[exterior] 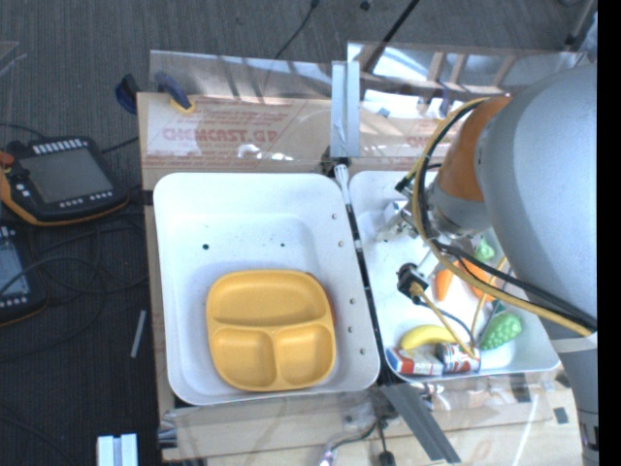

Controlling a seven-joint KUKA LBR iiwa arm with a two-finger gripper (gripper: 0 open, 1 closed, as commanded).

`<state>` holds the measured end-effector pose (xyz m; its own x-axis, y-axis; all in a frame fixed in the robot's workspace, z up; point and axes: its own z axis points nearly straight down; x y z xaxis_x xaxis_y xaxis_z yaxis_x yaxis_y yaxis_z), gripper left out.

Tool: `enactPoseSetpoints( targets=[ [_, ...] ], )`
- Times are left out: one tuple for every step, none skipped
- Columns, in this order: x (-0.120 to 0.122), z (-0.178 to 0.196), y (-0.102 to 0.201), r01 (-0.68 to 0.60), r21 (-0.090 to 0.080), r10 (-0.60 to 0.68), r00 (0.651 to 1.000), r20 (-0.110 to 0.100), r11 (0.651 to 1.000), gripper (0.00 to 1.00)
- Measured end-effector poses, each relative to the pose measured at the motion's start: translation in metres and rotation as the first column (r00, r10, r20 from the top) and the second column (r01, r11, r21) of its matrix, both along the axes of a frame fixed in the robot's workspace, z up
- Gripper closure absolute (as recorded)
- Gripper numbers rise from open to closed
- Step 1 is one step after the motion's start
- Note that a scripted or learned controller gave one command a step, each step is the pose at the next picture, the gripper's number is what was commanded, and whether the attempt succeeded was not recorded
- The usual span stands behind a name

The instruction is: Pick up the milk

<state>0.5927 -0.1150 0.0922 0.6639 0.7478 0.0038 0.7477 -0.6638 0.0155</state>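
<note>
We are hanging our grey arm (543, 192) over the right white bin (374, 212); we cannot tell our gripper's state. The red-and-white milk carton (432, 361) is lying beside the yellow banana (429, 337), risking a wrong grab.

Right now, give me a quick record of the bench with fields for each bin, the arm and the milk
left bin: holds a yellow divided plate, three compartments, near the front
right bin: holds a banana, a green bumpy toy fruit, an orange piece and a red, white and blue carton or tube lying flat at the front edge
arm: reaches in from the right, over the right bin, covering much of it
milk: cannot tell for certain; the flat item at the front may be it
beside bench: handheld controller on the floor, left
</note>
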Motion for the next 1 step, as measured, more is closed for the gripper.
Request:
enactPoseSetpoints(
  targets=[
    [0.0589, -0.0010, 0.0083, 0.353, 0.003, -0.353, 0.935, -0.028, 0.936, 0.00]
  ],
)
